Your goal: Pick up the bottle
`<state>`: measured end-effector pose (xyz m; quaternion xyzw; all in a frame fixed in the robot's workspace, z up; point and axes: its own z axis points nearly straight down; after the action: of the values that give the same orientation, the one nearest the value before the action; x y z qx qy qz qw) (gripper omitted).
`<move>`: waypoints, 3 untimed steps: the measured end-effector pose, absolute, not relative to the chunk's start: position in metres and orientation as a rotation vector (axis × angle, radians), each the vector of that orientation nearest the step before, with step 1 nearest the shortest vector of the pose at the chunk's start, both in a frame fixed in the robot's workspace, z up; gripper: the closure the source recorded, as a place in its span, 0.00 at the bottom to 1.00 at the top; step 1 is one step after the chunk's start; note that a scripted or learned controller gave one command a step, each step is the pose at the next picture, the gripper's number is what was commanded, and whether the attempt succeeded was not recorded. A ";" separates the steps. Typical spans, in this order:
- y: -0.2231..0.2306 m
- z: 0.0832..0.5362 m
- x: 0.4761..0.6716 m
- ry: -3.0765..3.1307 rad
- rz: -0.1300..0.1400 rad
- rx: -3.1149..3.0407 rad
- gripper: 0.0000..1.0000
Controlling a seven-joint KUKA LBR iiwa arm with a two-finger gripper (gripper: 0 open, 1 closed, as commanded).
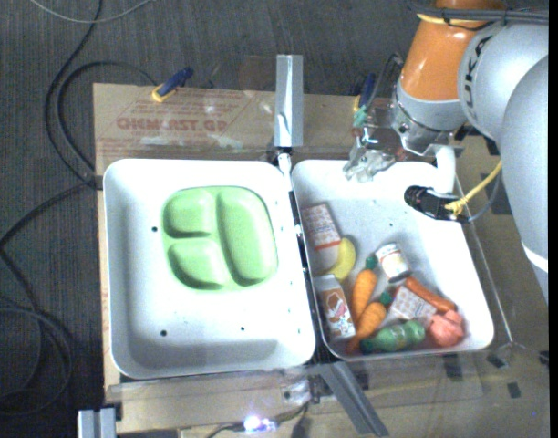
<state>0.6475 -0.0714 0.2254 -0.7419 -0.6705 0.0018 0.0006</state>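
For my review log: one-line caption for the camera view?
Gripper over right bin's far rim; bottle among toy food; green tray in left bin.

1. Both bins, the left bin [124,272] and the right bin [388,199], look like smooth, slightly glossy white plastic.
2. The green tray [220,237] in the left bin looks like smooth plastic with a soft sheen.
3. The board [188,121] beyond the bins looks like matt brown cardboard.
4. The arm [507,62] has smooth, glossy grey and orange shells.
5. The floor [33,80] looks like rough, dark carpet.
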 end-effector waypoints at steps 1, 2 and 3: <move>-0.078 0.342 0.668 -1.827 0.006 -2.558 1.00; -0.025 0.298 0.668 -1.658 0.007 -2.666 1.00; 0.042 0.338 0.668 -1.538 0.006 -2.739 1.00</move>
<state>0.6681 0.0422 0.3376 -0.8719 -0.4898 0.0019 0.0001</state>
